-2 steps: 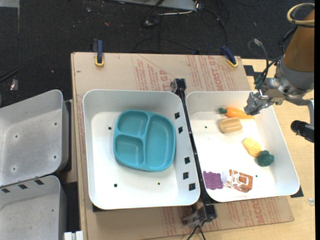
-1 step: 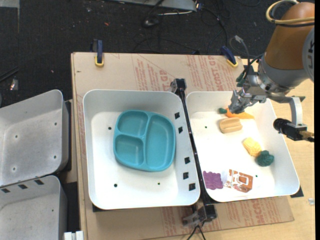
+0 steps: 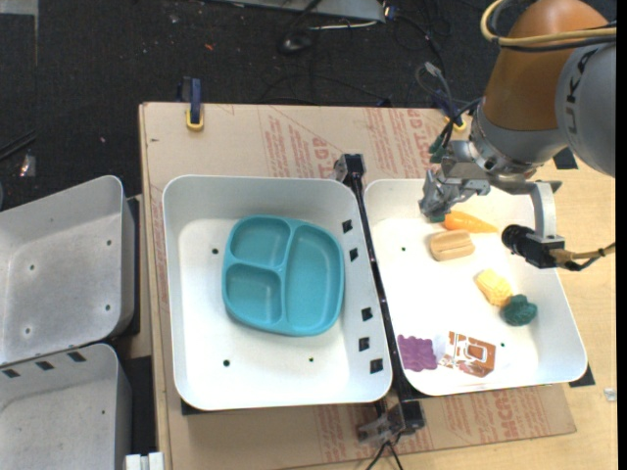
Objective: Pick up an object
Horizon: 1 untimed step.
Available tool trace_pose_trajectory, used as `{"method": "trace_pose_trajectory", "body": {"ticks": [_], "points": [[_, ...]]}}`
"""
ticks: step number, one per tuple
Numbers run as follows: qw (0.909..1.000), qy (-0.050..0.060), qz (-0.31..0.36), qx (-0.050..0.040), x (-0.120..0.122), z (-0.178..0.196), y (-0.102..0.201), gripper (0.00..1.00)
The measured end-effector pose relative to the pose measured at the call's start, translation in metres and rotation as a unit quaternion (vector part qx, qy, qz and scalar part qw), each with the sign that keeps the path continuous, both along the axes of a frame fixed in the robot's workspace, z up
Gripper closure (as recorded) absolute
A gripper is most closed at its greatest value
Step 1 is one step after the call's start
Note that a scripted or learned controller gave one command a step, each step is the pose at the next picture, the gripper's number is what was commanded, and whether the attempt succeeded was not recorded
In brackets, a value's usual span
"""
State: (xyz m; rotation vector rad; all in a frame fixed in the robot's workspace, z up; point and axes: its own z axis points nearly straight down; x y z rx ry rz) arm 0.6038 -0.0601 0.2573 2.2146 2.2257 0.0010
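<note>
**Gripper low over the right bin's far corner, carrot just beside it**

Taking the carrot [image 3: 471, 222] as landmark and working from the near edge of the right bin [image 3: 558, 365] toward the far one: nearest the camera, well short of the carrot, lie a purple bunch of grapes [image 3: 418, 352] and a flat brown-and-white packet [image 3: 469, 352], side by side. Farther in, and to the carrot's right, a dark green lump [image 3: 519, 310] touches or nearly touches a yellow corn piece [image 3: 493, 286]. Just nearer than the carrot, almost against it, sits a tan bread-like block [image 3: 451, 246], its long axis running roughly left to right.

The carrot itself lies flat near the far wall of the bin, its long axis running left to right with a slight slant; the narrow tip seems to point right, though this is hard to be sure of.

The gripper [image 3: 438, 204] hangs just beyond and to the left of the carrot's thick end, very close to it. I cannot tell how far the jaws stand apart, and nothing shows between them.

As I judge it, the carrot is the likeliest target: the coming move turns on a short shift rightward and toward the camera, with the jaws closing across the carrot's long axis.

The teal divided plate [image 3: 284, 274] rests in the left bin [image 3: 186, 360], well to the carrot's left.
</note>
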Motion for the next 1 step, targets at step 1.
{"method": "trace_pose_trajectory", "body": {"ticks": [1], "points": [[1.0, 0.001, 0.0, 0.0003, 0.0023, -0.0121, 0.0493, 1.0]]}}
